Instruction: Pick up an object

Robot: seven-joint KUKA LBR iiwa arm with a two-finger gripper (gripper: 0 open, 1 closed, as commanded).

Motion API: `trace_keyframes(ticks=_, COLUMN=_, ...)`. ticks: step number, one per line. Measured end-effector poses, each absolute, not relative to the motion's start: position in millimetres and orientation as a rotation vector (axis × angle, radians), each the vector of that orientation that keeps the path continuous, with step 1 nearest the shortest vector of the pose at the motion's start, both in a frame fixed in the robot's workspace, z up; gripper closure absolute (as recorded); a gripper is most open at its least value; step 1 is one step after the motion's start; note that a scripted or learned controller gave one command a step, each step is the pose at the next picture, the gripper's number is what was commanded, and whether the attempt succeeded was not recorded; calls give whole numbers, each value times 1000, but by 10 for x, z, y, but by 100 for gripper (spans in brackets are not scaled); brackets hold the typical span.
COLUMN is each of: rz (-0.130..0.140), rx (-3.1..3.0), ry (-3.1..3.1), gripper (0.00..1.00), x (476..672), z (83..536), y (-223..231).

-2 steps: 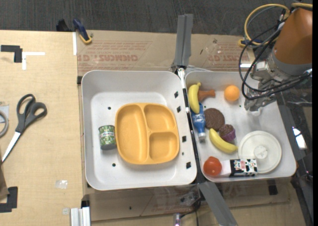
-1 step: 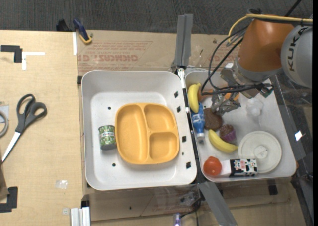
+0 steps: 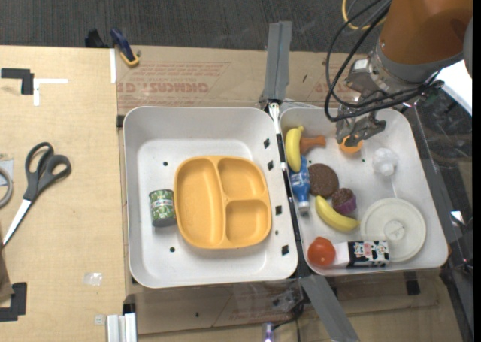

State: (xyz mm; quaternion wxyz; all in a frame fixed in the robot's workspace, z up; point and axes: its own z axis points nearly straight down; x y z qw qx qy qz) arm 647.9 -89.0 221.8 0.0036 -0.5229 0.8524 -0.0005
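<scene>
My gripper [image 3: 364, 128] hangs low over the back of the right bin [image 3: 425, 183], under the orange-banded wrist. A small orange piece [image 3: 349, 144] lies right at its tips, on their left; whether they touch it is unclear. An orange carrot-like stick [image 3: 315, 140] lies just left of that. Further forward in the same bin are a yellow banana [image 3: 293, 147], a blue bottle [image 3: 301, 187], a brown round item [image 3: 324, 179], a purple item [image 3: 344, 200], a second banana [image 3: 335, 216], a red tomato [image 3: 321, 251] and a small carton [image 3: 367, 252].
A white round lid [image 3: 394, 228] sits front right in the right bin, with a pale clear item [image 3: 384, 161] behind it. The left bin [image 3: 143, 152] holds a yellow divided plate [image 3: 223, 201] and a green can [image 3: 161, 207]. Scissors [image 3: 37, 175] lie on the bench at far left.
</scene>
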Motion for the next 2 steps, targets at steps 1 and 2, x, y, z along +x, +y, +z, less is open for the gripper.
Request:
trace_keyframes(ticks=1, rz=-3, rx=-1214, ry=2889, gripper=100, x=6604, z=3268, y=-1540)
trace_keyframes(ticks=2, rz=1, rx=-1120, ry=2932, gripper=100, x=5935, z=2321, y=-1959)
